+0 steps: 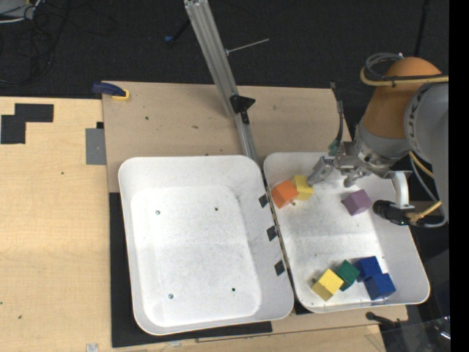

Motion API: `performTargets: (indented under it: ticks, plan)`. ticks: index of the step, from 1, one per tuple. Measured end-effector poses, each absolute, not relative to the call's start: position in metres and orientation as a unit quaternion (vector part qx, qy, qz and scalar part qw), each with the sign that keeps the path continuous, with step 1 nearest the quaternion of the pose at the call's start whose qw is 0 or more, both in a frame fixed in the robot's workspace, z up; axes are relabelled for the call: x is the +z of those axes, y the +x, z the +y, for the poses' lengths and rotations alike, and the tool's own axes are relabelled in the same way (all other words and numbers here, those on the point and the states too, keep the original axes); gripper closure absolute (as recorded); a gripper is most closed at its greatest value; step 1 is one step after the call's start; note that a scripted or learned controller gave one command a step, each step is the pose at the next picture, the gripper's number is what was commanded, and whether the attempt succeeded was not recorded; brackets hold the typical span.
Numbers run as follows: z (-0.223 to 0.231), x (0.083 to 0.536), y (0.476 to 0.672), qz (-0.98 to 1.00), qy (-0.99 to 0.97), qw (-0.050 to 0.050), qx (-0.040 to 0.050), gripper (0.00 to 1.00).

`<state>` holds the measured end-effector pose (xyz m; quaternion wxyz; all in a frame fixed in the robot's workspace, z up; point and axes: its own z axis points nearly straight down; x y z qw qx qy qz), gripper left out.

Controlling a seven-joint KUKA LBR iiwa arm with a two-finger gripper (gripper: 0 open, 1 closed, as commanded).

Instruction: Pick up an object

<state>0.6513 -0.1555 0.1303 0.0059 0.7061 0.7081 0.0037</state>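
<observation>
Nearest the camera, at the right bin's (410, 270) 6 o'clock, sit yellow (327, 284), green (346, 273) and blue blocks (374, 276). Further back there's a purple block (356, 201) at 2 o'clock, and orange (284, 192) and yellow (303, 187) cubes at 10. The gripper (335, 169) hovers around 12 o'clock, fingers spread, holding nothing.

Two bins sit side by side on the bench (168, 123): left bin (192, 244), right bin (344, 229). A metal rail (220, 72) runs from the far side down to the gap between the bins. In the right bin, two blocks touch at the far-left corner, one block (284, 193) left of the other (303, 188). A lone block (357, 202) lies right of them, apart. A block cluster (353, 277) sits at the near-right corner. The pincer (338, 169) hangs over the right bin's far part, between the pair and the lone block.
</observation>
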Motion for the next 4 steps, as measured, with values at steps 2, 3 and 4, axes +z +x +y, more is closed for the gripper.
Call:
performTargets:
  ticks: [2,3,4]
  plan:
    - [-0.158,0.186,0.642,0.705,0.709,0.001,0.0006,1.00]
    - [-0.166,0.246,0.646,0.706,0.708,0.003,0.0012,1.00]
    - [-0.167,0.262,0.646,0.707,0.707,0.000,0.0003,1.00]
